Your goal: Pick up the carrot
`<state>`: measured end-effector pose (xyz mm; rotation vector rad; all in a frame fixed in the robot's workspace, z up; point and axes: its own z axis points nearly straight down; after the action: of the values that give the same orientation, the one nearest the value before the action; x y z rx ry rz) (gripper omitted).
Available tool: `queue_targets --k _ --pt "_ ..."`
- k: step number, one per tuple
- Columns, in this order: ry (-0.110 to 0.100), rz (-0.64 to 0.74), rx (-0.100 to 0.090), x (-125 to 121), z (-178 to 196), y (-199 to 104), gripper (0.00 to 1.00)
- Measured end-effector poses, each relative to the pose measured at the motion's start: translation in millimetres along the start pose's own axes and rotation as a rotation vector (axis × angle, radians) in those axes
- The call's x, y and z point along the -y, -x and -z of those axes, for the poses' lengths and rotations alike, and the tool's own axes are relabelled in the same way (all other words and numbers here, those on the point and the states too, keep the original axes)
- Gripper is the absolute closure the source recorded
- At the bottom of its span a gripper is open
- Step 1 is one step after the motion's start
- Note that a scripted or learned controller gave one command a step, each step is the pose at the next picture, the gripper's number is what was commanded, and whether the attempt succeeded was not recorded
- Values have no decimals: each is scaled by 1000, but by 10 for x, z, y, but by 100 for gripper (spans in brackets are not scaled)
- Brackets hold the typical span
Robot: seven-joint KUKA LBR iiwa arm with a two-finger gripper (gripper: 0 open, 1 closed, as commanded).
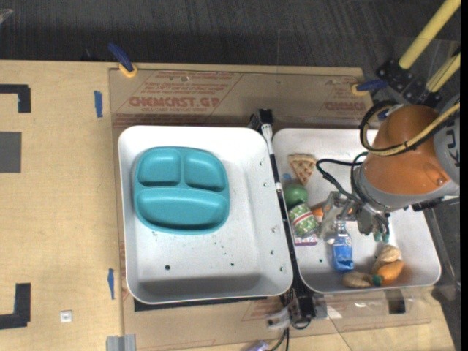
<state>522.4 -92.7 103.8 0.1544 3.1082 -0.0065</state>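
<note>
The carrot point(393, 270), orange with a green top, lies in the front right corner of the right bin point(420, 229). It sits beside a beige item point(387, 254) and a brown oblong item point(357, 279). My gripper point(344, 216) hangs low over the middle of that bin, below the orange wrist band point(401, 163). It is up and to the left of the carrot and apart from it. Its fingers look open with nothing between them. A blue packet point(341, 254) lies just in front of the gripper.
The right bin also holds a pizza slice point(301, 168), a green round item point(295, 194), a green and white packet point(303, 222) and a small orange bit point(318, 213). A teal divided plate point(181, 189) sits in the left bin point(205, 269). Cables loop near the wrist.
</note>
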Motion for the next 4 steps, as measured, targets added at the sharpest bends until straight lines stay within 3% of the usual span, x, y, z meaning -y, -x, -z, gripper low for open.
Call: queue_targets --k 1,2,3,4 --pt "0 0 -2 -2 -7 -5 0" --pt "0 1 7 -10 103 22 100" --pt "1 1 6 -12 98 19 0" --pt "0 2 16 -16 208 47 100"
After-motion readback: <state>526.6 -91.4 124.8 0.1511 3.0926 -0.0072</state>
